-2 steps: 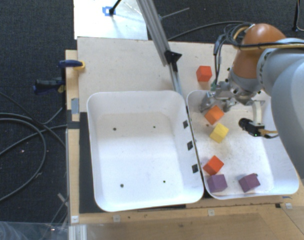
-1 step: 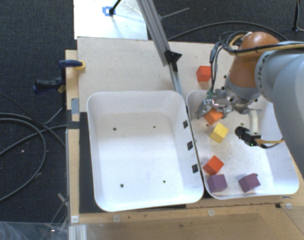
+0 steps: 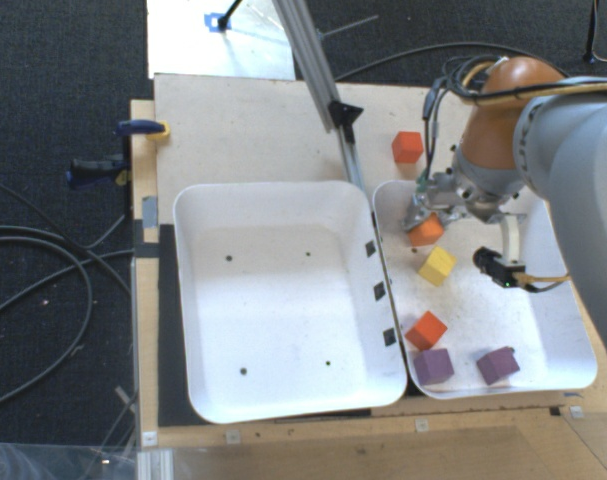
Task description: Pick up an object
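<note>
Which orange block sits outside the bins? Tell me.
The orange block on the bench, beyond the right bin. The other two orange blocks lie inside that bin.

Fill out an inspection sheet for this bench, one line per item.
Surface: pale bench top carrying a left bin and a right bin, side by side.
Job's things: in the right bin, an orange block under the gripper, a yellow block, a second orange block and two purple blocks.
Clutter: one orange block on the bench, beyond the bins.
Gripper: gripper down at the first orange block; grasp cannot be confirmed.
Cables: black cables on the floor, left of the bench.
Surroundings: dark carpet, blue clamp at the bench's left edge, slanted metal pole.
</note>
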`<state>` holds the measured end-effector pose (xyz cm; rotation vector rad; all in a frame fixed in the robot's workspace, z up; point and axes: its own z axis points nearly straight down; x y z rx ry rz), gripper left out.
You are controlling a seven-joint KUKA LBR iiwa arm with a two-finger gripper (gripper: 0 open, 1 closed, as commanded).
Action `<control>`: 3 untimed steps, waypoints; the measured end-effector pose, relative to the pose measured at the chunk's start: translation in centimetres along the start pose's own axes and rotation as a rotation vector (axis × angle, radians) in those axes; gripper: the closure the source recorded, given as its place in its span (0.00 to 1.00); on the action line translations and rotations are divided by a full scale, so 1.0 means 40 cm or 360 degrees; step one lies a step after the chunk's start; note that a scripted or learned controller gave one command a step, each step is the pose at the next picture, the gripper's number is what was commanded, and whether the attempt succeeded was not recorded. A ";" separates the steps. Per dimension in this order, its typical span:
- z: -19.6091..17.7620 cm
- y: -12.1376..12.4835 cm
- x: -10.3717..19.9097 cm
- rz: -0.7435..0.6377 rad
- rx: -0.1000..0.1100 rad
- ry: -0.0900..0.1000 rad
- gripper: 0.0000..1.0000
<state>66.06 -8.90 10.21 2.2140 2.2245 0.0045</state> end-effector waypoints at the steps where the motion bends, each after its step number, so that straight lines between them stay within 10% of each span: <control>1: -0.130 -0.048 0.000 0.0006 0.0000 0.0000 1.00; 2: -0.405 0.067 0.178 -0.0011 -0.0013 0.0003 1.00; 3: -0.309 0.078 0.411 -0.0013 0.0008 0.0005 1.00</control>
